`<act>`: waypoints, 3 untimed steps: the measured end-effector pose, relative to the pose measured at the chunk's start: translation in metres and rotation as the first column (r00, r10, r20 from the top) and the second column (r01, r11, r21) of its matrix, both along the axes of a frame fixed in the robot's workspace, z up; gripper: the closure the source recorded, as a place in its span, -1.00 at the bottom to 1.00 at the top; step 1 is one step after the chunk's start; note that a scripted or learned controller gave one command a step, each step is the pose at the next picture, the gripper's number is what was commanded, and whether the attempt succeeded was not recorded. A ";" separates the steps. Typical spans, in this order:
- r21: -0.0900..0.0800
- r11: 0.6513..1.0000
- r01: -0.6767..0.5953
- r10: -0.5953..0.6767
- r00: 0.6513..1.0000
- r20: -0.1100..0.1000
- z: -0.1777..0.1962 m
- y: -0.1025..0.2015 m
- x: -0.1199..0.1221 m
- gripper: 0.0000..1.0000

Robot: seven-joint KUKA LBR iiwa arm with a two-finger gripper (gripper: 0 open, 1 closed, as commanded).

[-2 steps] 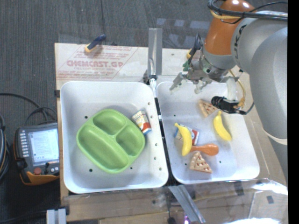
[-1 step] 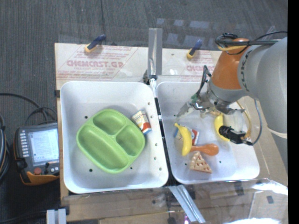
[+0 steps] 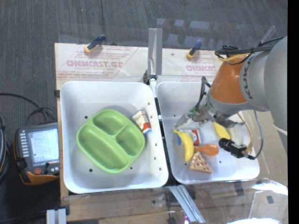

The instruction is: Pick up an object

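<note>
Camera view: the gripper (image 3: 195, 117) is seen low in the right bin (image 3: 252, 172), right of frame centre; whether it is released or clenched cannot be told. Just below it a banana (image 3: 186, 143), an orange piece (image 3: 208, 149) and a pizza slice (image 3: 199, 163) are clustered. A green divided plate (image 3: 110, 140) and a small can (image 3: 141, 121) are seen in the left bin (image 3: 93, 91).

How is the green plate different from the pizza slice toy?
The green divided plate is in the left bin; the pizza slice toy is in the right bin. The plate is much bigger than the pizza slice. The plate is rounded and plain green; the pizza slice is a triangle, orange-tan with darker spots. The plate has three compartments; the pizza slice is one solid piece. Both lie flat.
</note>
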State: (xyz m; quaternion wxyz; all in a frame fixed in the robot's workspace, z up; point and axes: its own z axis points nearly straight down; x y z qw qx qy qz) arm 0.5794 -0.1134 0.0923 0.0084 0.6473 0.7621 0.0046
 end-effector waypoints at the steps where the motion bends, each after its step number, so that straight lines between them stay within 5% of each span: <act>1: -0.003 0.991 -0.137 0.137 0.991 0.004 0.001 -0.005 -0.045 -1.00; 2: 0.003 0.990 -0.140 0.140 0.990 0.001 0.008 -0.002 -0.045 1.00; 3: 0.004 0.999 -0.032 0.033 0.999 -0.022 0.089 0.078 -0.010 1.00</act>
